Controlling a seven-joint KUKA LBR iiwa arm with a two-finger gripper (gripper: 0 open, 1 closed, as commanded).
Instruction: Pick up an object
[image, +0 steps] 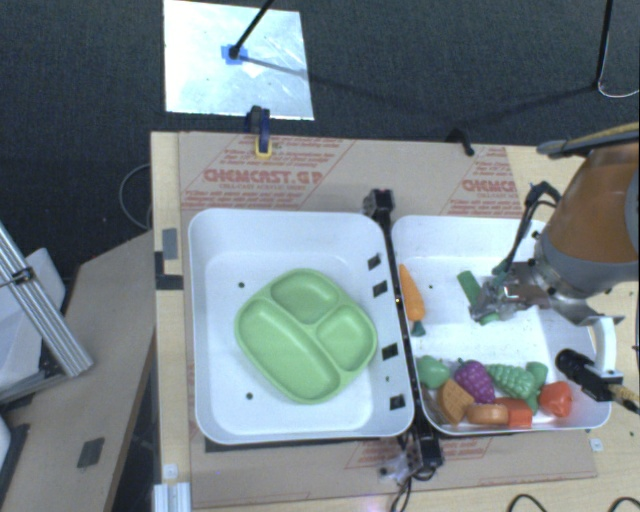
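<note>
The jaws of the gripper (492, 303) hang low in the right bin (440, 245), over its middle, and whether they stand open or closed cannot be told from this slanted view; the metal there is a small grey tangle. A dark green piece (469, 286), short and blocky, lies just beside them on their left, touching or nearly so, but nothing shows it caught between them. It is probably the object now aimed at, since it lies alone on bare floor where a descent meets no neighbours.

The other candidates are toy foods, smooth moulded plastic by their sheen. An orange carrot (411, 291), long and tapered, lies along the bin's left wall. The rest are heaped against the near wall, likely slid there because the bin is shallow and slick: a rounded green vegetable (432, 372), a knobbly purple grape bunch (476, 380), a ridged green piece (514, 379), a tan wedge (455, 399), a brown bread-like roll (487, 411), a red block (518, 413) and a glossy tomato (555, 399). Packed so tightly, they would be awkward to grasp singly.

The left bin (230, 245) holds a pale green divided plate (304, 335) with three compartments, matte and rounded, lying flat in the middle. Both bins sit on a cardboard sheet (300, 175) over the surface, clipped together where they meet.
</note>
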